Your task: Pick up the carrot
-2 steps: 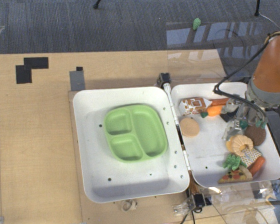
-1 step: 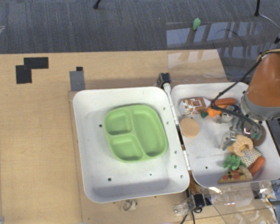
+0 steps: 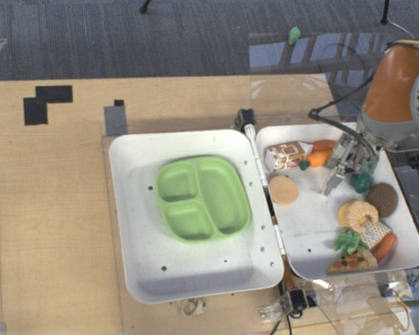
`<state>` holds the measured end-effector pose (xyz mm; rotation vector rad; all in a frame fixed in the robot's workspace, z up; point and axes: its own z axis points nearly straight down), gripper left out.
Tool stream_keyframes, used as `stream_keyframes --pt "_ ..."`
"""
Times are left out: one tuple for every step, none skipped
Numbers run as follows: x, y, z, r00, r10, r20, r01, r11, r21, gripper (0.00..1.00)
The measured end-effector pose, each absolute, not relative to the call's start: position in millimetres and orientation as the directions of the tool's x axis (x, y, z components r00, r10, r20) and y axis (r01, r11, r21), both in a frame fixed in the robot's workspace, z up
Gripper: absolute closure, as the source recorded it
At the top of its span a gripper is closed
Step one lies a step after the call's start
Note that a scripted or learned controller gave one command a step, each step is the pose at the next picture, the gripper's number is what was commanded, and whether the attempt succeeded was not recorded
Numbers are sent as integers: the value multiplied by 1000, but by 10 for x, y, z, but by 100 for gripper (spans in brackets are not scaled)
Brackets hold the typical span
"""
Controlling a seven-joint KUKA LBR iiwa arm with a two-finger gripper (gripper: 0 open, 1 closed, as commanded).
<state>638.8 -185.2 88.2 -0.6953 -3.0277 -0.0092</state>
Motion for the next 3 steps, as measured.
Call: stream_keyframes --pt "5455 -1525 893 -888 461 -9 461 888 4 0" --pt "6099 -1837 882 -889 458 -13 457 889 5 0" --pt "5414 -1653 894 -904 426 -12 426 905 4 0"
